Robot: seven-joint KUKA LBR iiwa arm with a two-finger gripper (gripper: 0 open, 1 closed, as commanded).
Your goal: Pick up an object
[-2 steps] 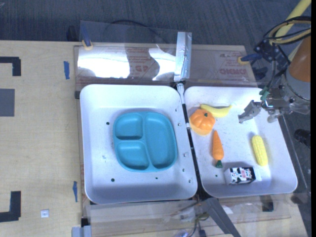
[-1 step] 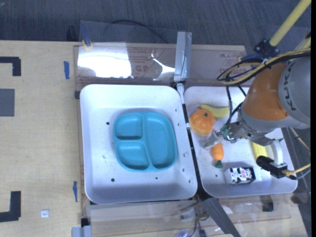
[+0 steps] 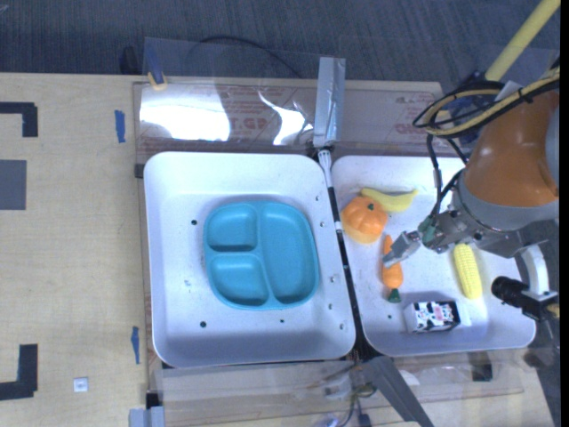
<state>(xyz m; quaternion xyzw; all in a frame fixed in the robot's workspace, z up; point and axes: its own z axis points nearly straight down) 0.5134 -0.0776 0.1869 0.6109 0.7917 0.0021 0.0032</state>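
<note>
End effector [image 3: 402, 246] by carrot [image 3: 391, 265], right bin [image 3: 507, 327] — banana [image 3: 391, 199], pumpkin [image 3: 364, 220]

Brightness: even, fairly bright overhead light.
Glare: strong white reflection on the clear plastic sheet [image 3: 222, 114] behind the left bin [image 3: 169, 238].
Shadows: soft and short beneath the blue tray [image 3: 262, 254].
Sharpness: moderate; arm [image 3: 511, 163] slightly soft, fine detail grainy.

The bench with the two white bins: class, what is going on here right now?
A grey and orange robot arm reaches into the right bin. Its hand sits low beside the carrot, near the orange pumpkin, banana, corn cob and small carton. The left bin holds a blue divided plate.
</note>
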